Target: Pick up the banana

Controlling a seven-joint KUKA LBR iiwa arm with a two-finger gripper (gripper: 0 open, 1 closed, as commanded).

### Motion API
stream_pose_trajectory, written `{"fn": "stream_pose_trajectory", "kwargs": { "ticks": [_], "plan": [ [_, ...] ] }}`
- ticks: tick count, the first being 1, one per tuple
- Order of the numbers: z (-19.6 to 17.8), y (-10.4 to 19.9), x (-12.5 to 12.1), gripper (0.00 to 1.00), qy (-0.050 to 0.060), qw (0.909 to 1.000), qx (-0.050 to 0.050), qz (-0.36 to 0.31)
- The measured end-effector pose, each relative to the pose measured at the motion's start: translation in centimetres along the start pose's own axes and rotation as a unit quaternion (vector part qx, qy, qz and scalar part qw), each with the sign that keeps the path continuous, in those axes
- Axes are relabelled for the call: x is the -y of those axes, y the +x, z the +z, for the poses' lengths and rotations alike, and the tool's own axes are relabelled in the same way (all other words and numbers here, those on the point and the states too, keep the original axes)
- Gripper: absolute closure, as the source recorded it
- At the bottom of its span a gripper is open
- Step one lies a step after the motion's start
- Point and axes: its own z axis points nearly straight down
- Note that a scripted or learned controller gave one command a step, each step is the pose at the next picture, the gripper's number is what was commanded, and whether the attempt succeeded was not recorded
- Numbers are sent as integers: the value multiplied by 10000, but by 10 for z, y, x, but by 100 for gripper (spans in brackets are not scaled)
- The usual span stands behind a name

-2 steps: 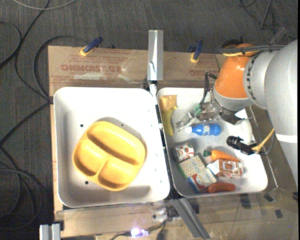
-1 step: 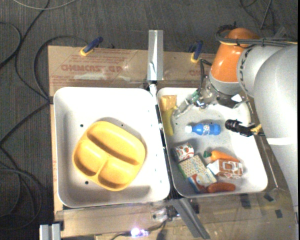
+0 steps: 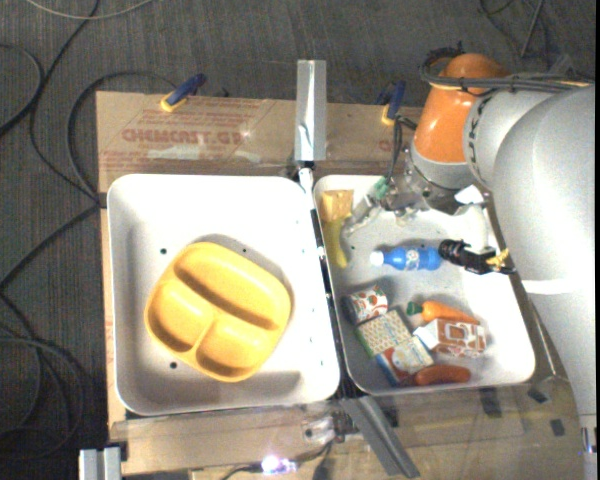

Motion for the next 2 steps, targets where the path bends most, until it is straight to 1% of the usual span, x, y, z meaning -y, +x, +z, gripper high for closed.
{"fn": "stream_pose_trajectory", "kwargs": {
  "ticks": [1, 2],
  "plan": [
    [0, 0, 0, 0, -3, 10000, 4, -1],
    [0, 2, -1, 0, -14, 9999, 10, -157]
  ]
}}
